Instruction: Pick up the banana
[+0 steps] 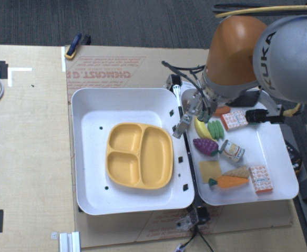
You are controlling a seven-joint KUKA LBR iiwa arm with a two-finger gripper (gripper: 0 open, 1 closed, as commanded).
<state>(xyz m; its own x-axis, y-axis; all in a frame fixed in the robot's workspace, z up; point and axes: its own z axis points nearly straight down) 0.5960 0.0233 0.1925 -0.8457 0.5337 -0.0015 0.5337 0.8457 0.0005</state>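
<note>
Two shallow white bins sit side by side on a cardboard-covered bench. The left bin (85, 156) holds a yellow divided plate (140, 155) with three compartments. The right bin (279, 156) holds toy foods: a banana (202, 128) near its upper left corner, a green ridged vegetable (215, 129) just beside it, purple grapes (206, 146) below, a small can (231, 151), a yellow cheese slice (210, 170), a carrot (229, 182), and two small printed boxes (261, 179) (233, 119). The grey and orange arm (258, 51) reaches in from the upper right of the frame. Its gripper (187, 118) hangs over the divide between the bins, just left of the banana; whether it is clenched or released cannot be told.
</note>
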